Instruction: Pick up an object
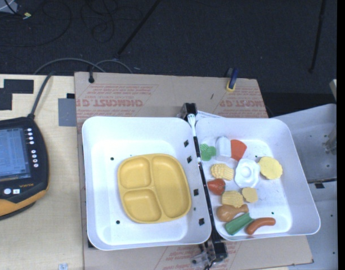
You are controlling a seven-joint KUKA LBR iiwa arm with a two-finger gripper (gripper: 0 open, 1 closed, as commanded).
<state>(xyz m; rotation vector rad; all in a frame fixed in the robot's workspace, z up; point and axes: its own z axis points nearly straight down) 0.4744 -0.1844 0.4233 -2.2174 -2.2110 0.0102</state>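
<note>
Lying in right bin point(296, 151): small plastic toy foods, mixed colours | left bin point(99, 145): yellow tray point(154, 187)

Red block printing is showing on the brown cardboard sheet point(161, 97) lying under the two white bins point(99, 151); one line is running along the strip just above the left bin, upside down from this camera, so its letters cannot be made out with certainty; a second red line is peeking out on the cardboard's near edge, just below the bins, too cut off to read; the pendant screen point(6, 153), well left of the cardboard, is glowing with lines too small to read.
</note>
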